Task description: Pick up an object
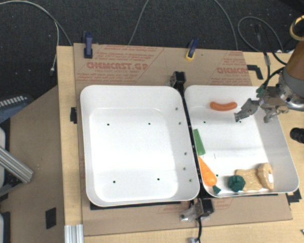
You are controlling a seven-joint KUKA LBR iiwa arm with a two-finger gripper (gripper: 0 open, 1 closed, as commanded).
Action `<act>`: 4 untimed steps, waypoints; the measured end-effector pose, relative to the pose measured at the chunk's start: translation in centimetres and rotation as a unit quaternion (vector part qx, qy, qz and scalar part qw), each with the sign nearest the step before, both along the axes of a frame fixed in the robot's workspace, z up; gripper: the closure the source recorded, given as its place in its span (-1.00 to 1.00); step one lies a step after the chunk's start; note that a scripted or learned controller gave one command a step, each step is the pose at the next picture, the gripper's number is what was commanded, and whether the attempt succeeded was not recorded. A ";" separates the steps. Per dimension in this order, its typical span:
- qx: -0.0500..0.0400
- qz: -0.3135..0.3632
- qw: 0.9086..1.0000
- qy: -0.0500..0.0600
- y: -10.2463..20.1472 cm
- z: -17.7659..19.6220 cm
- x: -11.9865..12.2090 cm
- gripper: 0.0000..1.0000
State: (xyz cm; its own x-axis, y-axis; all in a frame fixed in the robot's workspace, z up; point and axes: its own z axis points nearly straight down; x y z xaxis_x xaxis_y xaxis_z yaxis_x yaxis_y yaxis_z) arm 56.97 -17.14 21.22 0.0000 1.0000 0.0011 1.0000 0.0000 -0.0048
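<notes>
The hand (257,110) hovers over the right bin (243,146), at about one o'clock of its floor, with its two fingers spread apart and nothing between them. The nearest object is the orange sausage (223,105), which lies just beside the hand, at nine o'clock from it, near the far wall of this bin. The other things lie well apart: a carrot (207,172) and a green stick (198,142) along the left wall, and a dark green piece (237,182) with two tan pieces (258,178) at five o'clock.

To do the step well, the hand should probably move over the middle of the sausage, turn its fingers across the short side, and go down before it closes.

On the table (142,65), red print on the brown board (116,64) seems to read "CHEMCAST GP".
</notes>
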 end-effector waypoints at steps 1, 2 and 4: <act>0.000 0.000 1.000 0.000 -0.3 -6.2 0.0 -1.00; 0.000 0.000 1.000 0.000 0.6 -11.9 0.2 -1.00; -0.001 0.000 1.000 -0.005 0.2 -4.4 0.0 1.00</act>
